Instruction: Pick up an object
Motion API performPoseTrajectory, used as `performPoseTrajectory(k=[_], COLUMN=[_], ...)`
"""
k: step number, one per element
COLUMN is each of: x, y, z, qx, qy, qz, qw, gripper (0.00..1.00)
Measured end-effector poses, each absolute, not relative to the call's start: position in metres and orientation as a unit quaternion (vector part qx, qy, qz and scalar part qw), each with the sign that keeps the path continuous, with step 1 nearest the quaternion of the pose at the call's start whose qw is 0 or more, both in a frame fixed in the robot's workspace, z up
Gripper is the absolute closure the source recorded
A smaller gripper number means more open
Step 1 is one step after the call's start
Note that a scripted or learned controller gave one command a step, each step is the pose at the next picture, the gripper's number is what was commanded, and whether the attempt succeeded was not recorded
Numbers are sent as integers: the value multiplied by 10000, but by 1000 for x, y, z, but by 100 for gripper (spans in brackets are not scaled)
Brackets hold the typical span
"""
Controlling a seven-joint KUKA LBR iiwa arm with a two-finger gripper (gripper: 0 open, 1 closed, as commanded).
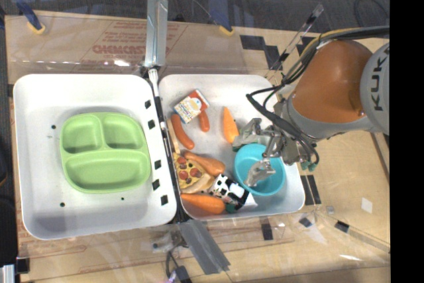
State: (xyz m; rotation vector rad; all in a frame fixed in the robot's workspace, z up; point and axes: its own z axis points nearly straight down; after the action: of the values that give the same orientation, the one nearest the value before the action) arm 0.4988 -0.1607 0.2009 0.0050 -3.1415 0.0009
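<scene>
Gripper [260, 170] down over the blue bowl [260, 172] in the right bin [278, 86]!
Whether it's clamped on the rim, I can't tell (metal hides it); likely lined up there to pinch that thin edge.

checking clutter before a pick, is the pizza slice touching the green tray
Apart. The camera view shows the pizza slice in the right bin and the green tray in the left bin.

Divided plate [104, 151] in left bin [30, 209]; bowl [250, 157] in right bin [225, 81].
</scene>
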Motion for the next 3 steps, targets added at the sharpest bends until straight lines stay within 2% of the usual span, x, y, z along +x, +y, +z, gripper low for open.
performPoseTrajectory(k=[1, 2, 3], x=[544, 576, 578], y=[-138, -90, -90], z=[186, 92, 104], qx=[-149, -1664, -1635], qy=[-9999, -9861, -9865], qz=[-4, -4, 3], qw=[-4, 6, -15], gripper=[0, 0, 100])
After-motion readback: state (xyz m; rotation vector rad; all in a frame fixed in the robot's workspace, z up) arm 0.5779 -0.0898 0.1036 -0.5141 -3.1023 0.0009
